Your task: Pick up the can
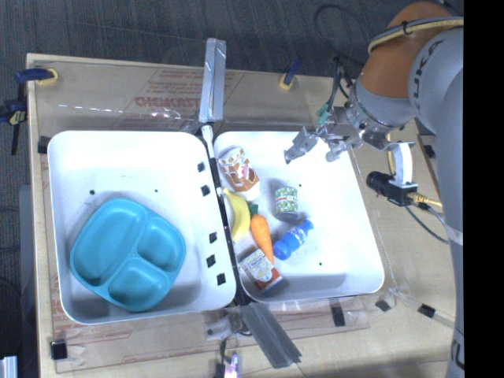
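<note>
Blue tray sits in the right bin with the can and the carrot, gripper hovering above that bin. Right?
Not quite. The camera view shows the blue tray in the left bin. The can and carrot are in the right bin, with the gripper above it.

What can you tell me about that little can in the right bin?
The can is small, with a green and white patterned label and a pale, metal-looking top. It seems to stand roughly upright on the floor of the right bin, near the middle. Nothing appears to touch it. The gripper hangs above and to its right, apart from it.
</note>
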Robot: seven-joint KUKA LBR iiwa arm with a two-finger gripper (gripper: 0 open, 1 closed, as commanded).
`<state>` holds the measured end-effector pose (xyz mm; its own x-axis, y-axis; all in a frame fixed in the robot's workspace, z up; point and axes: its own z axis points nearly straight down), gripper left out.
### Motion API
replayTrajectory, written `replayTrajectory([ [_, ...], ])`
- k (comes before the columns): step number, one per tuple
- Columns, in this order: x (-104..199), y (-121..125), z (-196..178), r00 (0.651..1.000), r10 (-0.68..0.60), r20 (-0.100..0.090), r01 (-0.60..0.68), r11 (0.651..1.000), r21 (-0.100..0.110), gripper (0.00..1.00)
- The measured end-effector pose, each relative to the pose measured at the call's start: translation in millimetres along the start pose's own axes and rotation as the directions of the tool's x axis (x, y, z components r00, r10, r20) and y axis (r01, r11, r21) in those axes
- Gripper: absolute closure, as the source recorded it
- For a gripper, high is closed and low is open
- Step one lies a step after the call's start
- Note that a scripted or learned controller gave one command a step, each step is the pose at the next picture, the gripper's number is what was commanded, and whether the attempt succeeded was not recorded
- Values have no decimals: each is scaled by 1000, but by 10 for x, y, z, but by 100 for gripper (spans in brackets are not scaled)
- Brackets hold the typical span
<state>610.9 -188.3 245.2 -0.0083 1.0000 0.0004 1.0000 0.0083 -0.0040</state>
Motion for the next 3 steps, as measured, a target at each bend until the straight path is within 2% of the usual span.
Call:
replayTrajectory([
  [1,-211,-166,1386,994,106,0,-106,994,1,0],
  [2,-102,-247,1534,985,171,-1,-171,985,1,0],
  [3,-98,-247,1437,986,168,-2,-168,986,3,100],
])
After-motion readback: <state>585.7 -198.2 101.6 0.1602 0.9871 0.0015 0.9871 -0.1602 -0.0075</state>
